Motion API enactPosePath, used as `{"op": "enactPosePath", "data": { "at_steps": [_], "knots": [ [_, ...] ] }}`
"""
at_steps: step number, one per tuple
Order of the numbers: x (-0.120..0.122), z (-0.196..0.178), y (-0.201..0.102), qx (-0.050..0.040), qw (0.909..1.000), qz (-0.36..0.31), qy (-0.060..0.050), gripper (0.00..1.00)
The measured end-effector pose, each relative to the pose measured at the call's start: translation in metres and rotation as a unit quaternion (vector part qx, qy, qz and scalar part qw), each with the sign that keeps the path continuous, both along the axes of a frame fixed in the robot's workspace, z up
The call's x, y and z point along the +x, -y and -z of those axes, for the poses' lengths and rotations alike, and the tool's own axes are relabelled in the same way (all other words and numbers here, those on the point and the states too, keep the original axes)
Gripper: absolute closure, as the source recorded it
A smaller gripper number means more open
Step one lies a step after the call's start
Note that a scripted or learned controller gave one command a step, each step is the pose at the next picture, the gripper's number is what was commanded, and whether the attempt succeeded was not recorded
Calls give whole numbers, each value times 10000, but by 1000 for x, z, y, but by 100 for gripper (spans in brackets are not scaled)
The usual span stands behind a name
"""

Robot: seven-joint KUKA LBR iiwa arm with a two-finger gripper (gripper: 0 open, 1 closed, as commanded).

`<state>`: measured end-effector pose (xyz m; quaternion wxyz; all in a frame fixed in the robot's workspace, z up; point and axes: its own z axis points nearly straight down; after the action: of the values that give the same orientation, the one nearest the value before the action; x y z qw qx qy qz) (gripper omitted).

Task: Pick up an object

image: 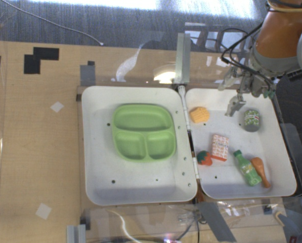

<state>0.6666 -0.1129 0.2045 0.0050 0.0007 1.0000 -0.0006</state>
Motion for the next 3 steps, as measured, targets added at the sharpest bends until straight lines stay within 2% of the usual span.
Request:
{"op": "enactPosePath", "data": {
  "at_steps": [1,2,3],
  "knots": [
    [-5,106,-26,12,9964,849,12,0],
    [-2,92,-27,8,9966,819,67,100],
    [-46,14,-129,46,9871,1601,26,100]
  ]
}}
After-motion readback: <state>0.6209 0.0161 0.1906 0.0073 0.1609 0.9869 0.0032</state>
